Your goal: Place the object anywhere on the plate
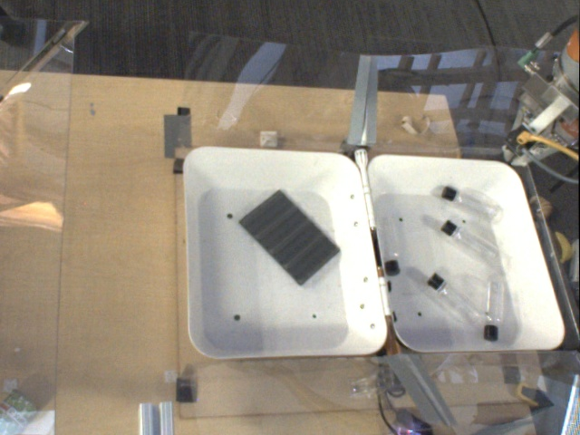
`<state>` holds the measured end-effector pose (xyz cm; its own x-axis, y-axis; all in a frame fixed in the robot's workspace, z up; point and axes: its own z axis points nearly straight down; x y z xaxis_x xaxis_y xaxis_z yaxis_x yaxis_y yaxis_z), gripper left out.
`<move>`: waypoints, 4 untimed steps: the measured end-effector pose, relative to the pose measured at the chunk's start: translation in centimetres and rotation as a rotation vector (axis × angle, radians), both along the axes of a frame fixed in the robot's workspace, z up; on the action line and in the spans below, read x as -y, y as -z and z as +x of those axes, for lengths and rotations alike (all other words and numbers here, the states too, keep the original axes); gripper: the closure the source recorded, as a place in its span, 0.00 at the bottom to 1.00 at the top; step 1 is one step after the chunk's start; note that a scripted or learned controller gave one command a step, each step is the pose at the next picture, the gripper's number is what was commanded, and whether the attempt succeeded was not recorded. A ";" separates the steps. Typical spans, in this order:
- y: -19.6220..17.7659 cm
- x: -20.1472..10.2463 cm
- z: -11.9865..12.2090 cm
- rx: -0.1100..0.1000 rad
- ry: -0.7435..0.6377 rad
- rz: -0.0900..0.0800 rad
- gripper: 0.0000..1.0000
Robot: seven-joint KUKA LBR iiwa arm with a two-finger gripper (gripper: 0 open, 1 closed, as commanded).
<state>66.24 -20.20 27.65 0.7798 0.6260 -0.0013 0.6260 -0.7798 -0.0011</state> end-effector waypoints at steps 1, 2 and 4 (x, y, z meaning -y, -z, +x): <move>-10.2 -6.3 -1.9 0.006 0.418 0.001 1.00; -1.2 -7.5 -9.3 0.004 0.035 0.000 1.00; -5.0 -5.2 0.1 0.005 -0.068 -0.001 1.00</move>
<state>66.32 -15.04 32.68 0.7353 0.6777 0.0020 0.6777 -0.7353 0.0025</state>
